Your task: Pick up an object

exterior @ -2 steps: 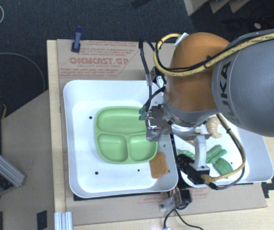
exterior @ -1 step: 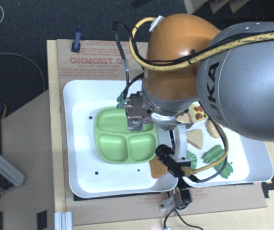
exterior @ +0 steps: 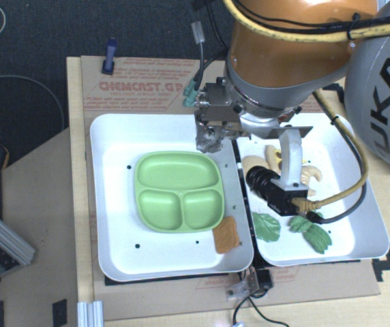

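My gripper [exterior: 210,142] hangs over the far right corner of the left bin [exterior: 110,203], just above the far edge of a green divided plate [exterior: 179,191]. Nothing shows in its grasp. A brown flat piece [exterior: 226,235] lies by the plate's near right corner. The right bin [exterior: 367,225] holds two green leafy pieces [exterior: 266,227] [exterior: 316,235] near its front. Further back in it lie pale beige pieces [exterior: 273,159] [exterior: 311,176], partly hidden by the wrist.
The big orange and grey arm [exterior: 297,39] covers the far part of the right bin. A cardboard sheet [exterior: 140,84] lies behind the bins with a blue clip [exterior: 109,56] at its far left corner. Bin walls meet between plate and leaves.
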Robot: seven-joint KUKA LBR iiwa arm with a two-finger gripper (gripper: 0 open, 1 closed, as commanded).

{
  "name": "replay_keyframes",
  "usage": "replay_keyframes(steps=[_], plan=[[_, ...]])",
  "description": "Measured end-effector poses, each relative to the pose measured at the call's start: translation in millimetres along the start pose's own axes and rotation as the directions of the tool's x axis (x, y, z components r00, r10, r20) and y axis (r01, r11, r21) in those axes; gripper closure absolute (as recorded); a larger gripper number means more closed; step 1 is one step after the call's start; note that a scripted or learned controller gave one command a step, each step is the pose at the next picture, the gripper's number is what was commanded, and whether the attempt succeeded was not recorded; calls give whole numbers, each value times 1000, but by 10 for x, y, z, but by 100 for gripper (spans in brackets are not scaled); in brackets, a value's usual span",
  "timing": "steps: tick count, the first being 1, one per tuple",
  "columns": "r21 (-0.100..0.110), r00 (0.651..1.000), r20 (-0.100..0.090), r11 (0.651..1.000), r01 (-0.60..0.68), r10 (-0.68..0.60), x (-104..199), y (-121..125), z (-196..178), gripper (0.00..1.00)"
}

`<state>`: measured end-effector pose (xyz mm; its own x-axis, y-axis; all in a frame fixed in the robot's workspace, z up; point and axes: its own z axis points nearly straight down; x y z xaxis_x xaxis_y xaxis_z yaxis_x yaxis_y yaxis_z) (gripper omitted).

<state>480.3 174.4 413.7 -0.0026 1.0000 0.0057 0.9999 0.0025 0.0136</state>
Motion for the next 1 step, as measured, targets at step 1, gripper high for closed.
replay_keyframes(steps=[1], plan=[[11, 1000, 6, 1000, 0, 0, 5, -7, -29, 100]])
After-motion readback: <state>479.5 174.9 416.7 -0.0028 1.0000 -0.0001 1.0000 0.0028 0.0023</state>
